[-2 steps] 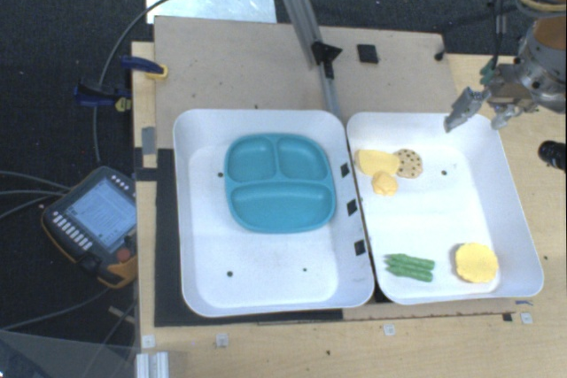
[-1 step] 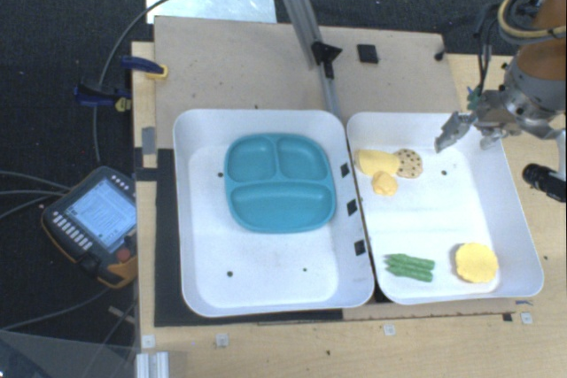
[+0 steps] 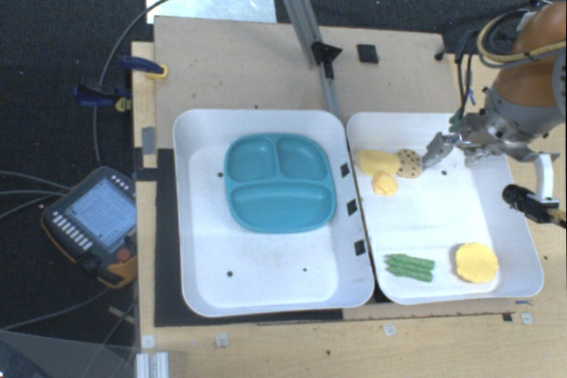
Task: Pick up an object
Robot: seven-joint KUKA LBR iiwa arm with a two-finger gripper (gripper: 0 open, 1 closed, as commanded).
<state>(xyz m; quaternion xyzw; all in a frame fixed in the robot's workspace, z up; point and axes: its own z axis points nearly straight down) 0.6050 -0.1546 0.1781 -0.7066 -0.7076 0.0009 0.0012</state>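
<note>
In the right bin (image 3: 443,217) lie a yellow piece (image 3: 375,161) with a smaller yellow lump (image 3: 384,184) just below it, a tan speckled cookie (image 3: 407,163), a bunch of green beans (image 3: 409,266) and a round yellow disc (image 3: 476,262). My gripper (image 3: 431,155) reaches in from the right at the bin's upper part, its tip right beside the cookie. Nothing is visibly held.
The left bin (image 3: 204,279) holds a blue divided plate (image 3: 280,183). A grey pole (image 3: 297,0) slants over the bench's back. A teach pendant (image 3: 93,221) lies off the bench at the left. The arm's orange band (image 3: 536,57) hangs over the right bin's far corner.
</note>
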